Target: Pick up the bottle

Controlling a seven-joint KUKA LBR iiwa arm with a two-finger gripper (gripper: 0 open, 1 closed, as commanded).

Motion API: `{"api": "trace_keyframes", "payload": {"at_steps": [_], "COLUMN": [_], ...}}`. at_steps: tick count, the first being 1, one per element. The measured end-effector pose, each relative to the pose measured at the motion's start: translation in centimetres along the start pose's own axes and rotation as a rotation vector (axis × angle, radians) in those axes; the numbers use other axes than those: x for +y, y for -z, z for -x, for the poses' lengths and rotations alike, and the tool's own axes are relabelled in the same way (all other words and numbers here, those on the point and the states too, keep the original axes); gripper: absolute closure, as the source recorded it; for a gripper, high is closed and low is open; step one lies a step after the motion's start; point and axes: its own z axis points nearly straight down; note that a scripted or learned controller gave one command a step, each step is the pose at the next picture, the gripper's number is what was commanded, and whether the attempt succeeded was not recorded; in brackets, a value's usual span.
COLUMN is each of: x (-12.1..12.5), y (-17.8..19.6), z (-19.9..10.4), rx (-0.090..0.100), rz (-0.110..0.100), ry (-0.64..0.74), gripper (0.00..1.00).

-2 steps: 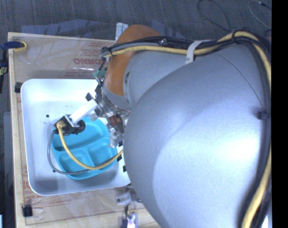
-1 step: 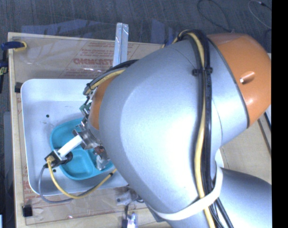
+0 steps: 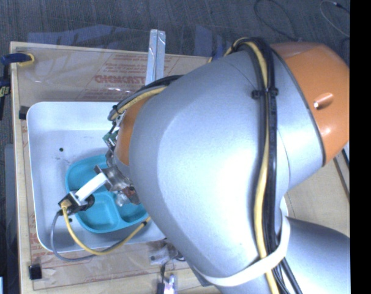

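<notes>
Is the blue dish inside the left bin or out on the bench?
Inside. The blue dish lies on the floor of the white bin, within its rim, partly covered by the arm.

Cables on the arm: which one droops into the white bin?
The yellow cable, looping past the blue dish in the white bin; the black cable runs high along the grey arm.

white bin [image 3: 41, 164] on bench [image 3: 63, 72]

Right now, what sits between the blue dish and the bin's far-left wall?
Bare white bin floor lies left of the blue dish, seen in the camera view.
</notes>
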Motion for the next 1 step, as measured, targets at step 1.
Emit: {"api": "trace_keyframes", "payload": {"at_steps": [1], "x": [-3.57], "y": [8.7], "z": [-0.71], "rx": [-0.005], "rz": [-0.001], "ry": [0.402], "gripper": [1.0]}}
